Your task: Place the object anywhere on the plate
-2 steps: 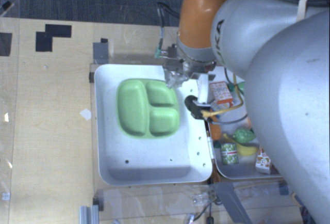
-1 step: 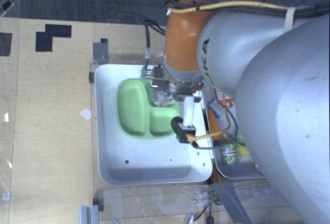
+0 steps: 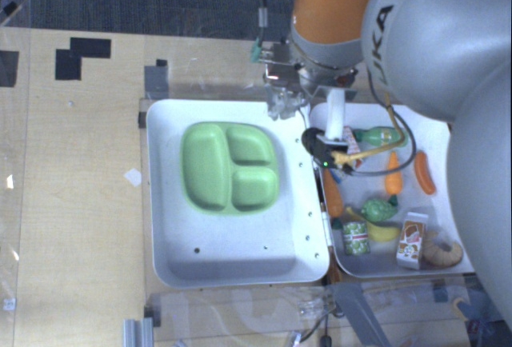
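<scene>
Nearest us, the left bin (image 3: 172, 261) holds a green plate (image 3: 230, 166) with three dips and no food on it; the right bin (image 3: 448, 133) is full of little toy food: a can (image 3: 355, 237), a small carton (image 3: 410, 241), a carrot (image 3: 333, 195), a hot dog (image 3: 425, 173). They look light, hard and slick; grab one across its thin middle. They lie packed close, so neighbours may get bumped. The gripper (image 3: 282, 104) hangs over the wall between the bins; I cannot tell how its hand is set.
</scene>
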Action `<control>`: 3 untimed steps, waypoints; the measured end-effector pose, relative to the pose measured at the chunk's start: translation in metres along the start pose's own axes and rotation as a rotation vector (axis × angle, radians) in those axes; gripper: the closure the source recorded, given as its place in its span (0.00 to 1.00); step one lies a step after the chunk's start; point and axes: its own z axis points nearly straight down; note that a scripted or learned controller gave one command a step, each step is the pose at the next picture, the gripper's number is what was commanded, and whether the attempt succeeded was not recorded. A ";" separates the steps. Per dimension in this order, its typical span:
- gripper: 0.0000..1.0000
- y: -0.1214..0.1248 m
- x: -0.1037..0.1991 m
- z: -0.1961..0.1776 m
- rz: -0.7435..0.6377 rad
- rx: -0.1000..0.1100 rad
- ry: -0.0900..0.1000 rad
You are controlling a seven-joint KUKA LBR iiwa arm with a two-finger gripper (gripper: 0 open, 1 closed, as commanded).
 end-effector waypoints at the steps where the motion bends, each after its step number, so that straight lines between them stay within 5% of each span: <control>1: 1.00 -0.082 -0.035 0.053 -0.031 0.006 -0.001; 2: 1.00 -0.095 -0.085 0.005 -0.198 0.000 0.000; 3: 1.00 -0.071 0.005 0.112 -0.314 0.006 0.000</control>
